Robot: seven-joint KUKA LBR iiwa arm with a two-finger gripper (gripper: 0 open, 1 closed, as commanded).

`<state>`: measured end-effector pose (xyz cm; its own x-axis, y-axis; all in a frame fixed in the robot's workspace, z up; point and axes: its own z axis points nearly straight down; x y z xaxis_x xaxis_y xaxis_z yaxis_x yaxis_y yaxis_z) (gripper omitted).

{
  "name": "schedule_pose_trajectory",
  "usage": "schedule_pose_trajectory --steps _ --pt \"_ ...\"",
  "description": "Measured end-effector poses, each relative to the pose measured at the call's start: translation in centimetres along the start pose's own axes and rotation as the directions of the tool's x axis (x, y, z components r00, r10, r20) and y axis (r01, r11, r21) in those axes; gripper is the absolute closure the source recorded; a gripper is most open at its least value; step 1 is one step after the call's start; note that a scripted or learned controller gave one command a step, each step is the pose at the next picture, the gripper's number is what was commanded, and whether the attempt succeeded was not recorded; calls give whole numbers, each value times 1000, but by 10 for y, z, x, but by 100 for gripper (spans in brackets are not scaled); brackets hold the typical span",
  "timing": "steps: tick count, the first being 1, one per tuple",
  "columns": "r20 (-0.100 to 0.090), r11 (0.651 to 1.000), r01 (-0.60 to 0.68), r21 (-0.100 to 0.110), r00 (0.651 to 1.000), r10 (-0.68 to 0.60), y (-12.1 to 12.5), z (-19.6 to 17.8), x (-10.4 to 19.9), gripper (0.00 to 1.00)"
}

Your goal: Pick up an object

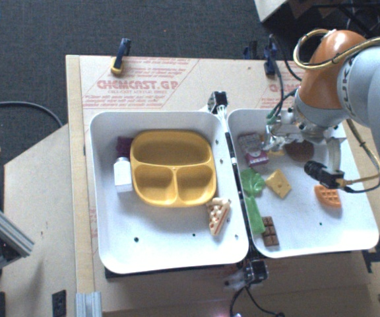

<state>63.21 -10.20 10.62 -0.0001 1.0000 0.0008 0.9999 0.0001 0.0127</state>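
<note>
The grey arm's pincer (277,139) hangs low over the far part of the right white bin (348,233), beside a small purple-and-brown packet (253,148); whether it is spread or pressed together, I cannot tell. Near it lie a yellow cheese wedge (279,183), a green leafy piece (252,181) and an orange waffle piece (328,196). The left white bin (157,249) holds a yellow compartment tray (173,167).

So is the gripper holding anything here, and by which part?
Cannot be told. The gripper sits low in the right bin near a brown item, with the wrist covering its tip.
</note>
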Motion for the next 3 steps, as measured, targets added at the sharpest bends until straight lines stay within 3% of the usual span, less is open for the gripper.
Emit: schedule_pose_trajectory --steps 2,3 --pt "3 1000 -2 4 1000 2 -4 -118 -16 100" --pt "2 1000 0 9 1000 0 -4 -119 -16 100"
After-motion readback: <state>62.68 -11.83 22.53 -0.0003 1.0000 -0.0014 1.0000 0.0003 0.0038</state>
